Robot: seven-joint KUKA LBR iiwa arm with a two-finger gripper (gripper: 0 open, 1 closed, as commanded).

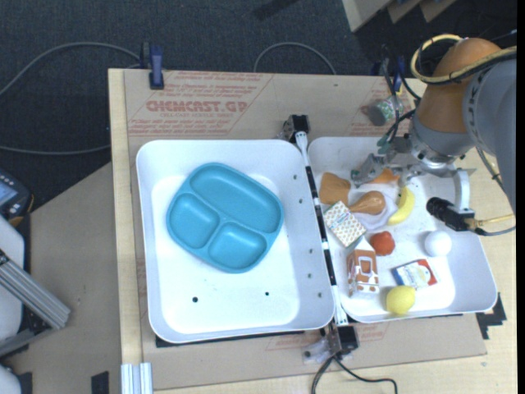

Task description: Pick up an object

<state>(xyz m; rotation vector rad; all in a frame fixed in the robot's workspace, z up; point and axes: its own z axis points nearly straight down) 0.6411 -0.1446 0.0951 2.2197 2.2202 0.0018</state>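
Arm sits over the right bin at its 12 o'clock end; pincer is low by the banana. Can't tell how far it is open, or whether it holds anything. Likely step: descend on one item. Best to centre over one isolated thing, e.g. white ball at 3 o'clock, avoiding the crowded middle. Right bin also has lemon, tomato, cartons. Left bin: blue divided tray.
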